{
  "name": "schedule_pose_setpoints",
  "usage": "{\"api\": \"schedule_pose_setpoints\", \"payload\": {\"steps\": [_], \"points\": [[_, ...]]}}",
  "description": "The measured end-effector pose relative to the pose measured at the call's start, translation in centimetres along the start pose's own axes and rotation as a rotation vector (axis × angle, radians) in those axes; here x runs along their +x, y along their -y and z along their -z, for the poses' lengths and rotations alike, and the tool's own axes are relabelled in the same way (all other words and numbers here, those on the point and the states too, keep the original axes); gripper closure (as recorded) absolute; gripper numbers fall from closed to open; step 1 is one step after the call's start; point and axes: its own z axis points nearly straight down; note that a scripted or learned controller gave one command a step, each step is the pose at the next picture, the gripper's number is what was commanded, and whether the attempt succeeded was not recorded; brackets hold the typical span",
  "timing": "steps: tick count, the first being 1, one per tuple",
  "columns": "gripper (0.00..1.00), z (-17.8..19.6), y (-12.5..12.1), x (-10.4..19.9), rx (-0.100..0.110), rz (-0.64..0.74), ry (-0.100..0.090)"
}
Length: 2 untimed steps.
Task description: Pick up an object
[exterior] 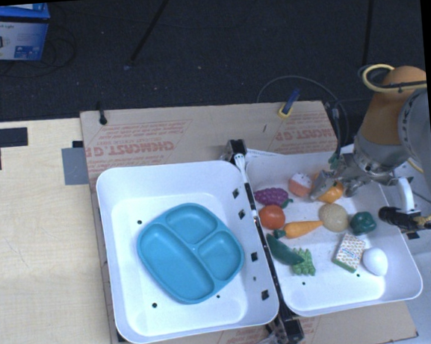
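The gripper is hovering low in the right bin, its tips crowding a small orange piece; how far it is parted, and whether it is gripping anything, cannot be told. A pink piece is lying just left of it, a potato just below. Such crowding is risking a nudged neighbour or a slipped, empty close.

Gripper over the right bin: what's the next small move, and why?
Probably a short straight descent onto the small orange piece, then close. The gripper sits at the upper part of the right bin, right over that piece, with the pink-and-white item to its left and the tan potato just below. The view doesn't show whether anything is gripped yet.
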Motion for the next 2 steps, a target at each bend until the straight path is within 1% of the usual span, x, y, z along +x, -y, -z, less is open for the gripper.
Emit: {"api": "schedule_pose_setpoints", "payload": {"steps": [1, 2], "points": [[0.0, -0.06, 0.01, 4.34, 0.002, 0.0, -0.001], [1.0, 0.83, 0.15, 4.27, 0.009, 0.001, -0.002]]}}
